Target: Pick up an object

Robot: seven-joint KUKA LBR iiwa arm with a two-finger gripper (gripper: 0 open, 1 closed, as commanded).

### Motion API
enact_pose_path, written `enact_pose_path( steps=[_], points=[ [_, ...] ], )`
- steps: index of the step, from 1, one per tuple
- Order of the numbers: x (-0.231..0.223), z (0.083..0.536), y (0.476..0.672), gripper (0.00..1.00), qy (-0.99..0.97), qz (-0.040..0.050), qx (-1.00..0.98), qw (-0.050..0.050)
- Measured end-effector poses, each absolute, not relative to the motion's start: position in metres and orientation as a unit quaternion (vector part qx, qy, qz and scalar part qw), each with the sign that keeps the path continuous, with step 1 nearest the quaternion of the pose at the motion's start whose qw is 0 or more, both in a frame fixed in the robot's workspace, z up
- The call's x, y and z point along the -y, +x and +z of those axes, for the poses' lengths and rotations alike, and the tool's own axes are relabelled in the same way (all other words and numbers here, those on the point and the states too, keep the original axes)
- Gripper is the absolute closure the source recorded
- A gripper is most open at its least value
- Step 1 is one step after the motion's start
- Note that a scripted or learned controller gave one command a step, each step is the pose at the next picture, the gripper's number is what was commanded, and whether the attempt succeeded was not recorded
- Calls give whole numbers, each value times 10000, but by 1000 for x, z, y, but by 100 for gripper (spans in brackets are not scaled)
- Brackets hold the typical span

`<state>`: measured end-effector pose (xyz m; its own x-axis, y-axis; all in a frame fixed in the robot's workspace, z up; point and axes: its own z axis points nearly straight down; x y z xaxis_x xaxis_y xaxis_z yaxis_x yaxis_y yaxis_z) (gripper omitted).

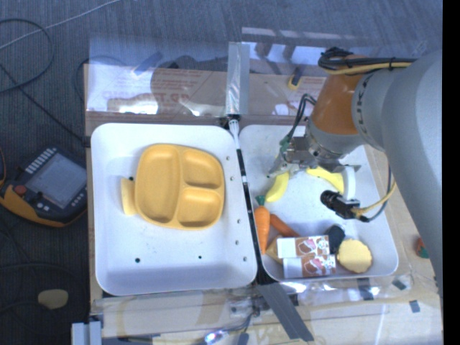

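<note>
Dark grey carpet (144, 20) is seen around the bench, with a thin pale cable (86, 9) trailed across it at the upper left and an orange-edged pendant (43, 185) with a dark screen laid on it at the left. At the middle of the right bin (384, 254), a yellow banana (279, 187) is found just below the gripper (291, 160); a second banana (325, 176) lies just beside it toward the right. The gripper is lowered over the first banana, its fingers look spread apart, and nothing is seen clamped between them. Along the near side of this bin an orange carrot (263, 225) lies by the dividing wall, a white and brown carton (307, 255) lies beside it, and a yellow lemon-like fruit (354, 255) rests at the right. The grey arm (402, 113) with its orange band is brought in from the right. In the left bin (108, 257), a yellow divided tray (178, 185) is placed near the centre. Behind both bins, clear plastic sheeting (187, 85) over brown cardboard is seen.
</note>
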<state>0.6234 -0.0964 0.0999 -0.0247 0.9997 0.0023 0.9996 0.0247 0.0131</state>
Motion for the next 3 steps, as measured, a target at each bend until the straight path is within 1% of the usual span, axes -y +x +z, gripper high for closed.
enact_pose_path(
  steps=[1,2,3],
  points=[
    [96,100,623,0,6982,54,-7159,37],
    [90,183,652,0,7595,-17,-6505,5],
    [95,94,641,0,7216,-5,-6923,-4]
  ],
)
